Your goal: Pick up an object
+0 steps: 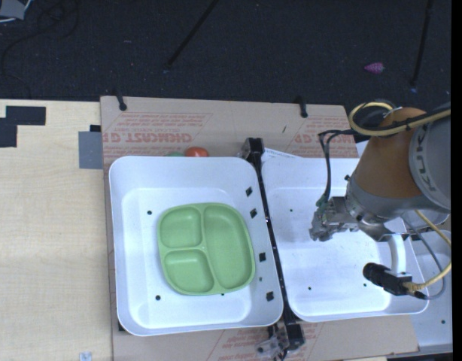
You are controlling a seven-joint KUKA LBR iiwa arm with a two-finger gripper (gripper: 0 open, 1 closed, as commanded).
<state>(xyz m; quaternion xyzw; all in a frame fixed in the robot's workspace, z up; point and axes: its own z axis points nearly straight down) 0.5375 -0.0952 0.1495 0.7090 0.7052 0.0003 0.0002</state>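
Cardboard-backed bench, two bins. Green tray (206, 248) lies flat in left bin (133, 201), the obvious pick target. Gripper (323, 229) hangs low over right bin (306, 292); grip state undeterminable, likely mid-approach.

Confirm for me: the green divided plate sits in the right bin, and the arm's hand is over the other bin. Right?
Not quite. The camera view shows the green divided plate in the left bin, not the right one. The hand is over the other bin, the right bin.
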